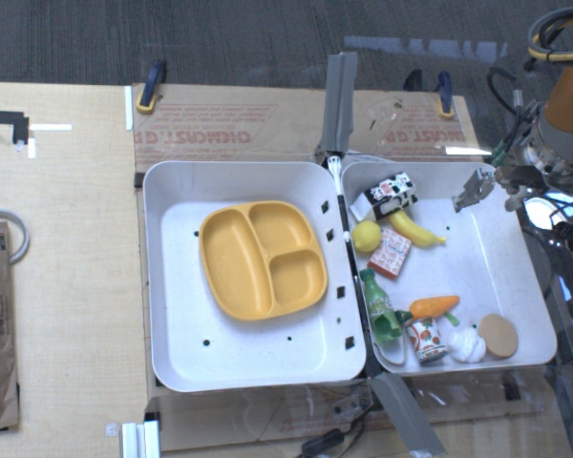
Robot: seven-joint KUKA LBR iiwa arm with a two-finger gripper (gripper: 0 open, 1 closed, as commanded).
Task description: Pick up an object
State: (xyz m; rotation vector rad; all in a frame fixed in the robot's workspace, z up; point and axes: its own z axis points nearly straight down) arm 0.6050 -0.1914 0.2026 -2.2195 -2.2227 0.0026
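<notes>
Gripper (477, 189) hovering at the right bin's (516, 256) upper right edge; cannot tell its state, nothing seen in its grasp. Inside that bin, banana (417, 229) as landmark: cow-print box (392, 195) just above, lemon (366, 236) left, red packet (392, 253) below-left, carrot (434, 305) well below. Yellow plate (264, 259) in left bin (172, 332).

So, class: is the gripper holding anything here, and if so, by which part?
Nothing is held. The gripper hangs at the upper right of the right bin, apart from the banana and other items.
</notes>
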